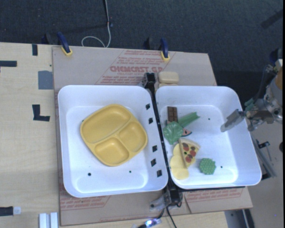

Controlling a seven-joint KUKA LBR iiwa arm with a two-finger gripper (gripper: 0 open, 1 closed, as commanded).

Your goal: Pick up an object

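The right white bin [228, 95] holds several toy foods near its left side. A brown chocolate bar [172, 113] lies next to a green leafy piece [176, 126]. Below them are a pizza slice [189, 151], a pale yellow piece [178, 167] and a round green piece [207, 166]. My gripper [238, 117] hangs over the bin's right edge, well to the right of the toys and touching none of them. Nothing shows in its grasp.
The left white bin [66, 127] holds a yellow divided plate [114, 134]. A black divider with clips [154, 127] runs between the bins. A beige block [168, 77] lies on the cardboard behind the right bin. Clamps and a cable sit at the back edge.
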